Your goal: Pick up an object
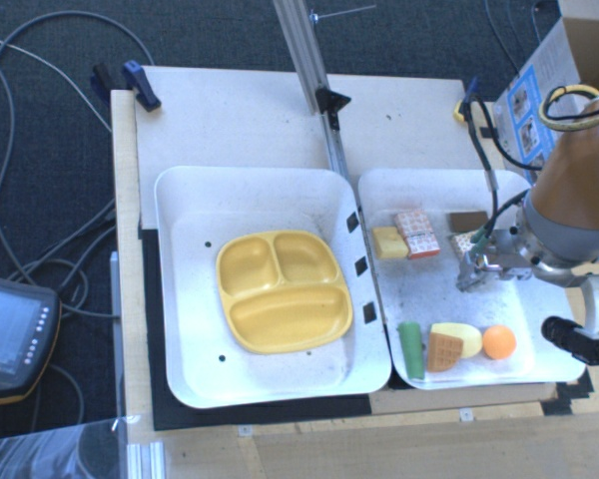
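Camera view: arm point(569, 183) reaches in from the right over the right bin point(379, 193), gripper point(472, 267) low over bare bin floor in the middle right. Can't tell how wide it stands or whether anything is in it; too small and blurred. Nothing visibly held, so my read is the pick is not yet made. Candidates all sit in the right bin: yellow block point(387, 242) touching the patterned box point(417, 234) near the top left, a brown piece point(466, 222) just right of them, partly behind the cables. Along the near wall: green stick point(410, 349), waffle piece point(443, 351) overlapping a yellow item point(463, 337), orange ball point(498, 342) just beside. To do the pick well: go for something isolated with clear flanks. The ball or the green stick look cleanest; the block/box pair and waffle/yellow pair touch, so the gripper may catch both or shove one. Centre over the target, descend straight, mind the bin wall near the front row. Ball may roll if nudged off-centre. Counts: two bins, left bin point(180, 297) holds one yellow divided plate point(283, 291); right bin holds seven items, one of each. Surface point(230, 118) carries both bins.
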Robot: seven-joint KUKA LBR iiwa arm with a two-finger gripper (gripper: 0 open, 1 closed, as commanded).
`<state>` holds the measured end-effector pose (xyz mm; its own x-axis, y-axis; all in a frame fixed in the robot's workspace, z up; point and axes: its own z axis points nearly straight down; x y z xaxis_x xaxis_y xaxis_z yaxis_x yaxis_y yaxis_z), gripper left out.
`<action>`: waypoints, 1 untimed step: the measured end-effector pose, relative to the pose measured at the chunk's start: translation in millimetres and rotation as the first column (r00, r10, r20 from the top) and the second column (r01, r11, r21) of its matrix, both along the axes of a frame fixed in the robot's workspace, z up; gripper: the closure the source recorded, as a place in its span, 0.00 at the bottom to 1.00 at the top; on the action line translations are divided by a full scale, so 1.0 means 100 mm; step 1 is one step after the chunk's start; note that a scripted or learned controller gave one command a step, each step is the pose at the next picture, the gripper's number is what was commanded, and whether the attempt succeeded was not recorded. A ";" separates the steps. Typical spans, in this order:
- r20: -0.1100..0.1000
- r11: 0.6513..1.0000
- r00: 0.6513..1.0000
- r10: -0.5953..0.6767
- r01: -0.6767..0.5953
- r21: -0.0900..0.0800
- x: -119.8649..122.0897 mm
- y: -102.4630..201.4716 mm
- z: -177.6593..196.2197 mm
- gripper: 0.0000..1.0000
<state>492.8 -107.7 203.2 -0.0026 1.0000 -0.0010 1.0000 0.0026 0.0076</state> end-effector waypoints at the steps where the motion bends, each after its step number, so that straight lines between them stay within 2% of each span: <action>1: -0.004 1.000 1.000 -0.001 0.001 0.001 0.01 0.00 0.18 1.00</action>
